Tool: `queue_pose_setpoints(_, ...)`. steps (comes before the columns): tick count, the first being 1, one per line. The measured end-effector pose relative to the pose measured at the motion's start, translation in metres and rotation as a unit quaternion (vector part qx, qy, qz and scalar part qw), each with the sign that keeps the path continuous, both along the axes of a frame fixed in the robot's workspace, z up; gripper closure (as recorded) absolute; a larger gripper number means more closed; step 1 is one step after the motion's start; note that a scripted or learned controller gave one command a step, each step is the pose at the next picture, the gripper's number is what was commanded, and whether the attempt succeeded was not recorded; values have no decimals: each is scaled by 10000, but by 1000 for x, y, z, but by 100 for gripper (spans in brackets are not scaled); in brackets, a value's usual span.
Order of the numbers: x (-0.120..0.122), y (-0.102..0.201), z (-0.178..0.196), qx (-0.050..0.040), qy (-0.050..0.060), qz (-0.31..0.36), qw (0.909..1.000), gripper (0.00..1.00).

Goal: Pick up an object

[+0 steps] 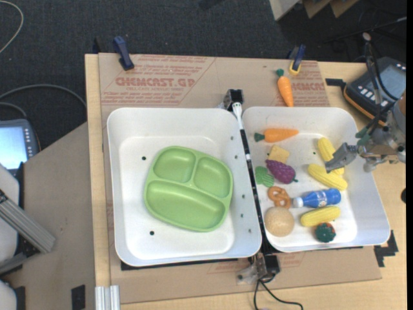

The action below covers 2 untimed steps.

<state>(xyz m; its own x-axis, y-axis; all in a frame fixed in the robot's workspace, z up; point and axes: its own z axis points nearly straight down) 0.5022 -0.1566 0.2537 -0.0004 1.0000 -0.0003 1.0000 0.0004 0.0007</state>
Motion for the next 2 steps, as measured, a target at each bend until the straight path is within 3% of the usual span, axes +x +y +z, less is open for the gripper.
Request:
queue_pose_setpoints(1, 35, -33, -97, 10, 43, -11, 10000, 0)
queue_pose_setpoints(2, 51, -54, -173, 13, 24, -1, 10000, 0)
